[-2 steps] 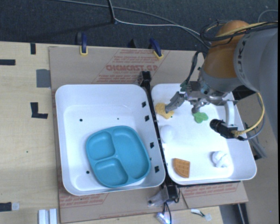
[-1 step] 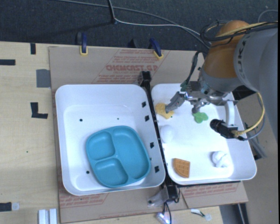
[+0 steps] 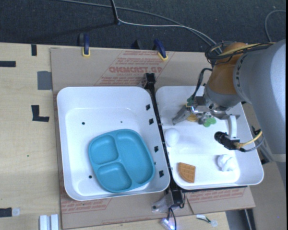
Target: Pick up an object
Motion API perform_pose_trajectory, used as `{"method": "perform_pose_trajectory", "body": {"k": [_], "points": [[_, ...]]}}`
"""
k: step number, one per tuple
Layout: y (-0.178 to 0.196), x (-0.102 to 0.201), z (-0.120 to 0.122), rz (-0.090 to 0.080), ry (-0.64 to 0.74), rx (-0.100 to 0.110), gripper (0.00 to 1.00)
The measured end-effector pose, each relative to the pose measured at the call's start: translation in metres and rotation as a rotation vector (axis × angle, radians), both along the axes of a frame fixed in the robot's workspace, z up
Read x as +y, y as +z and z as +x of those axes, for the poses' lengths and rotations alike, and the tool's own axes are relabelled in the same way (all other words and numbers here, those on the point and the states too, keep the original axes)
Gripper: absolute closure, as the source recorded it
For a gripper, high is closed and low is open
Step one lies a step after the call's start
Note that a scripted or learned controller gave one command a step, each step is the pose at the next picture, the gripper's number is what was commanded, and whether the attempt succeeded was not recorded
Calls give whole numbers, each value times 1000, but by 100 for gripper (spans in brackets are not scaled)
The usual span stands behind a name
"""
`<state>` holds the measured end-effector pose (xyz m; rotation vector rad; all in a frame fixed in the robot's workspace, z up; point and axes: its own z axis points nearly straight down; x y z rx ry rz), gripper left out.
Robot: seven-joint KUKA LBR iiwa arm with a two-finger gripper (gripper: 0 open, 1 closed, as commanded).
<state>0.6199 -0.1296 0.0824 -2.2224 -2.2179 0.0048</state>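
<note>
My gripper (image 3: 183, 114) hangs low over the back part of the right bin (image 3: 247, 176), pointing towards the wall between the bins. Right beside it lie a small green object (image 3: 209, 121) and a small yellow piece (image 3: 192, 118), partly hidden by the wrist. A white round object (image 3: 172, 137) sits just in front of the gripper tip, apart from it. A brown square cracker-like piece (image 3: 186, 172) lies at the bin's front. A white crumpled object (image 3: 224, 162) rests at the front right.
A blue divided plate (image 3: 121, 160) lies in the left bin (image 3: 72, 104). A black divider (image 3: 156, 128) runs between the bins. The grey arm with its orange band (image 3: 225, 75) and a black cable fitting (image 3: 224, 139) hang over the right bin's right side.
</note>
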Motion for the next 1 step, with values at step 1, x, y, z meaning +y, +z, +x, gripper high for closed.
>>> {"method": "perform_pose_trajectory", "body": {"k": [1], "points": [[9,-37,19,0,0,-3,0]]}}
